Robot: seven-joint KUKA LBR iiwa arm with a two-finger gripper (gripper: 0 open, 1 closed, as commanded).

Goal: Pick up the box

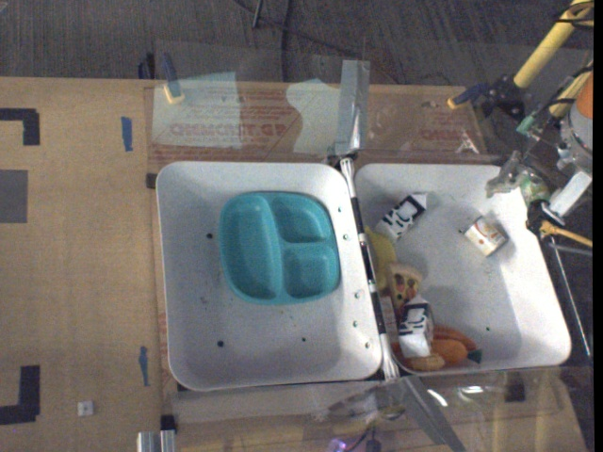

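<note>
A small white box (485, 234) with a red-brown side lies in the right bin (509, 332), towards its far right corner. My gripper (518, 179) hangs at the bin's far right rim, just up and to the right of the box and apart from it. Nothing is visibly held in it. A black-and-white carton (402, 217) lies near the bin's far left corner. A second such carton (415, 320) stands at the near left.
The left bin (188, 337) holds a teal divided plate (280, 246). Along the right bin's left wall lie a yellow banana-like piece (381, 250), a small tan toy (405, 282) and orange items (443, 350). Cables and a yellow pole (551, 40) crowd the far right.
</note>
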